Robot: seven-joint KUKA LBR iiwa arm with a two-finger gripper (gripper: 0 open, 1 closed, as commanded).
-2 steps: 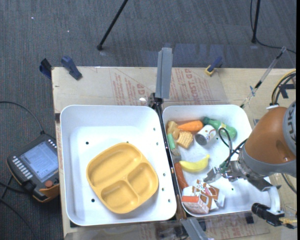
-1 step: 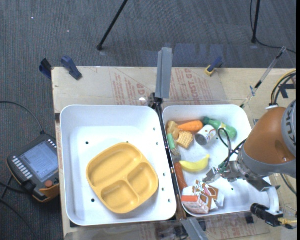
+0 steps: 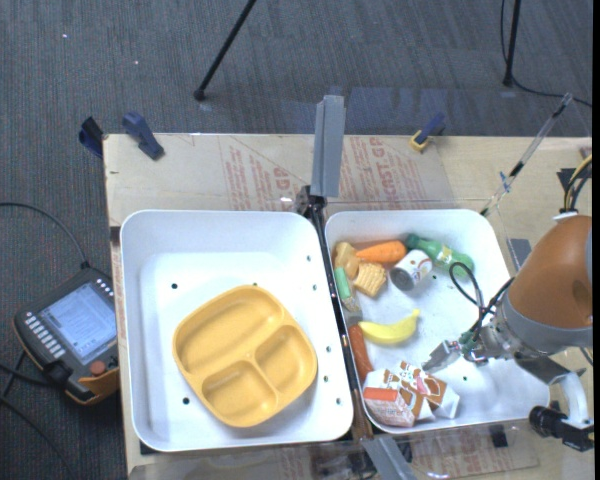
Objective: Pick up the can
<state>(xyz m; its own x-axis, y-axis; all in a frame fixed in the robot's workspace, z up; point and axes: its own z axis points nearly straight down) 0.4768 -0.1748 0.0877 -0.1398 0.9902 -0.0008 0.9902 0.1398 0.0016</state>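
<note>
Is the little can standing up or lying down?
Lying down. The can in the right bin is tipped on its side, with its round grey end facing the camera, next to the carrot.

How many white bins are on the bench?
2. The shallow white left bin holds a yellow divided plastic tray. The shallow white right bin holds toy food and a small silver can.

Even, soft light; slight blur

Can [image 3: 412, 269] behind banana [image 3: 390, 329]
</note>
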